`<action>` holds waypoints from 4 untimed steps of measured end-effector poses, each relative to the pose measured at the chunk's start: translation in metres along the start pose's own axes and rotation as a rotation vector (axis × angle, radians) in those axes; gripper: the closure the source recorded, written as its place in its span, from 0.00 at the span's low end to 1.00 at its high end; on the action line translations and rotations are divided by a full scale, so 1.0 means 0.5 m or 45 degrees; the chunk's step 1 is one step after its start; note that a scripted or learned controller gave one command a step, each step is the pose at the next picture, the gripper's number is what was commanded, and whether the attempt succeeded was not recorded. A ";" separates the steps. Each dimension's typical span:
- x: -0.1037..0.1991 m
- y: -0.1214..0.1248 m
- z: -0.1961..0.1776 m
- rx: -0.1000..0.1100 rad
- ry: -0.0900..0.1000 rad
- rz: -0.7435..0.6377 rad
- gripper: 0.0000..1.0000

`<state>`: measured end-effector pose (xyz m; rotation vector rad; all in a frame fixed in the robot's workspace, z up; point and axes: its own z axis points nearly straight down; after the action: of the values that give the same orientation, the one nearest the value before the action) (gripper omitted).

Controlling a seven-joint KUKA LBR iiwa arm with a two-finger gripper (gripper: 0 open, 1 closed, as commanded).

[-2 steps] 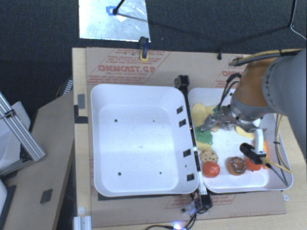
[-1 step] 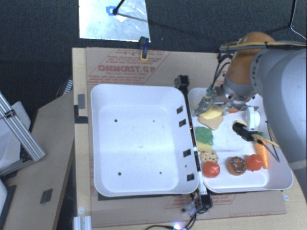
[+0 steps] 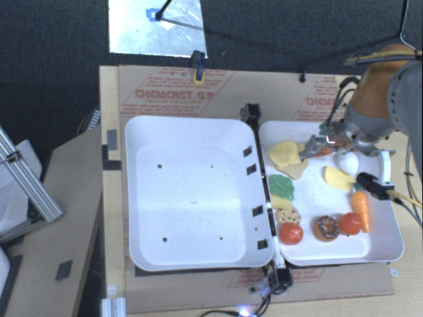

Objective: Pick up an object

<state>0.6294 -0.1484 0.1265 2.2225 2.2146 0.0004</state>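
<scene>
Down at the near rim of the right-hand bin [image 3: 390, 246] sit a red tomato [image 3: 291, 233], a chocolate-glazed doughnut [image 3: 326, 228] and a second small red fruit [image 3: 350, 224], lined up side by side. Just behind the tomato is a chip-studded cookie [image 3: 286, 215], and behind that a green leafy piece [image 3: 281, 187], both close to the wall shared with the other bin. An orange carrot [image 3: 360, 209] stands almost on end in the picture, its long axis running near to far with the pointed tip toward the near rim, just beside the red fruit. Further back lie a yellow wedge [image 3: 338, 177], a white egg [image 3: 347, 161] and a larger yellow piece [image 3: 284, 154] resting on a tan slice [image 3: 295, 170].

All the toy food is in this bin; the left-hand bin [image 3: 192, 193] beside it is a plain white tray with a few dark spots on its floor.

From the right, the grey arm with its orange band [image 3: 380, 84] comes down over the far part of the food bin. Its gripper [image 3: 316, 147] sits low among the items, just beside the yellow piece and near the egg, with something reddish-orange at its tip. I cannot tell from here whether the jaws are parted or closed, nor whether they grip anything.
</scene>
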 end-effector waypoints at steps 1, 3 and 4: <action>-0.117 0.084 0.077 0.003 0.013 -0.006 0.00; 0.136 0.079 0.084 0.001 0.005 -0.015 0.00; 0.130 0.081 0.060 -0.004 0.002 -0.014 1.00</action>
<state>0.6703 -0.0836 0.0966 2.2101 2.2260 0.0055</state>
